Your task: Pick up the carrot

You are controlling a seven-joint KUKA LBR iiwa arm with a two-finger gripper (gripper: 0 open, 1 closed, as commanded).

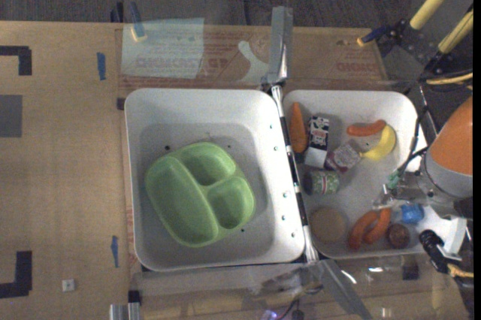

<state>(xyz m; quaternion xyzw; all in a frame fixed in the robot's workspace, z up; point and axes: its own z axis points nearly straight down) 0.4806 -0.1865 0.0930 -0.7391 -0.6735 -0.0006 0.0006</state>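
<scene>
The carrot (pixel 298 127) is an orange tapered piece lying lengthwise against the left wall of the right bin (pixel 353 97), beside a small black-and-white carton (pixel 320 131). My gripper (pixel 397 189) hangs over the right side of that bin, below the arm's orange band (pixel 460 137). It is well to the right of the carrot and apart from it, with a can and a packet lying between them. Dark wrist parts and cables hide its tips.
The right bin also holds a banana (pixel 385 143), a red sausage (pixel 366 128), a packet (pixel 344 155), a can (pixel 323 182), a brown round patty (pixel 328 224), two orange sausages (pixel 368 227) and a dark ball (pixel 398 236). A green divided plate (pixel 199 192) lies in the left bin (pixel 150 108).
</scene>
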